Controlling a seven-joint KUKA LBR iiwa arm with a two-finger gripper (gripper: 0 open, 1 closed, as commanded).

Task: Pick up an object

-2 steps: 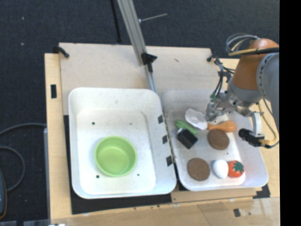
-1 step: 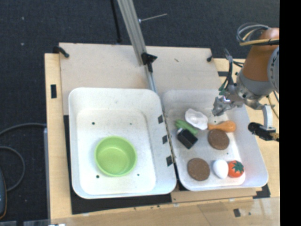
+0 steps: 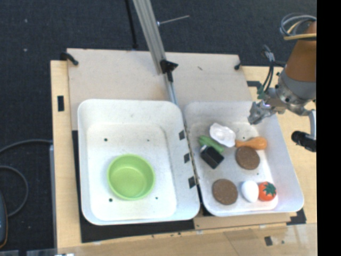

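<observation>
left bin point(image 3: 96, 116) holds a green bowl point(image 3: 131, 176), upright. right bin point(image 3: 287, 180): green piece point(image 3: 209, 142), black block point(image 3: 212, 157), white crumpled item point(image 3: 222, 134), two brown discs point(image 3: 225, 191), white egg point(image 3: 249, 191), tomato point(image 3: 267, 191). carrot point(image 3: 252, 143) lies near the far edge, long axis left-right, thick end right. gripper point(image 3: 258, 112) sits just beyond it, touching nothing; finger state: can't tell.

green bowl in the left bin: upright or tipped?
Upright. The green bowl sits in the left bin with its round rim and inside facing up.
</observation>
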